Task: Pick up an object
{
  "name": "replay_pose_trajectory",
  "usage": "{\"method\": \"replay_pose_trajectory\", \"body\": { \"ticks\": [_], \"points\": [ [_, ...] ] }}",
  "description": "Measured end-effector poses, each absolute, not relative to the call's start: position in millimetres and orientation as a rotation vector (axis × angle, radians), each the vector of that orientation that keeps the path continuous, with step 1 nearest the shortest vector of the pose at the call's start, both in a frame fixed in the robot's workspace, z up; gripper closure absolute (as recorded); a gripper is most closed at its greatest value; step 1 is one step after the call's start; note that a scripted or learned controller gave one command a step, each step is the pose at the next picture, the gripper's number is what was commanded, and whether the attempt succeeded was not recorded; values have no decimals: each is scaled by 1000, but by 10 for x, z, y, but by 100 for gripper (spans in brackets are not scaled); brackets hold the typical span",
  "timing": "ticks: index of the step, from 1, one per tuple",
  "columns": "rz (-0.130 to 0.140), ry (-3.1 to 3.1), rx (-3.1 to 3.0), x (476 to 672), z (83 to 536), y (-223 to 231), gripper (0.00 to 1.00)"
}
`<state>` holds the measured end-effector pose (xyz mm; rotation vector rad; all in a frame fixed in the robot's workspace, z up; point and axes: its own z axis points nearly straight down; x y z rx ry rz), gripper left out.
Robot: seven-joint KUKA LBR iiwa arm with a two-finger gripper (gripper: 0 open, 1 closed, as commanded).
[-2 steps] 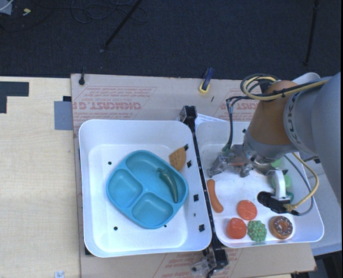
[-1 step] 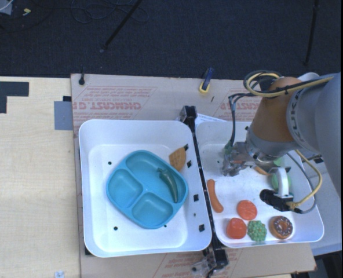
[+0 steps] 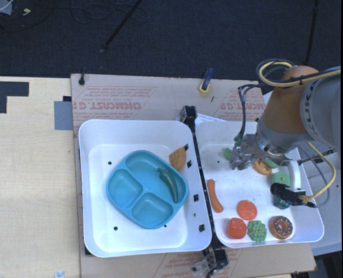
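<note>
My gripper (image 3: 240, 161) hangs low over the back of the right bin (image 3: 310, 236). A small green piece (image 3: 229, 153) lies just to its left, and an orange piece (image 3: 263, 167) lies just to its right, partly under the wrist. Toward the front of this bin are an orange sausage (image 3: 215, 196), a red round piece (image 3: 247, 209), a second red piece (image 3: 236, 229), a green broccoli-like lump (image 3: 256, 231) and a brown donut (image 3: 282, 227). I see nothing held in the gripper.
The left bin (image 3: 96, 225) holds a blue divided plate (image 3: 131, 193) with a dark green pod (image 3: 169, 182) on it. A tan wedge (image 3: 178, 158) leans at that bin's right wall. A black divider (image 3: 198, 167) separates the bins.
</note>
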<state>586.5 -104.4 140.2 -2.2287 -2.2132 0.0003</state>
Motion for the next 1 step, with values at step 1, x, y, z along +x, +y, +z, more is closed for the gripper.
{"method": "replay_pose_trajectory", "body": {
  "ticks": [1],
  "points": [
    [-1,-2222,-2221,5873,1909,-948,100]
  ]
}}
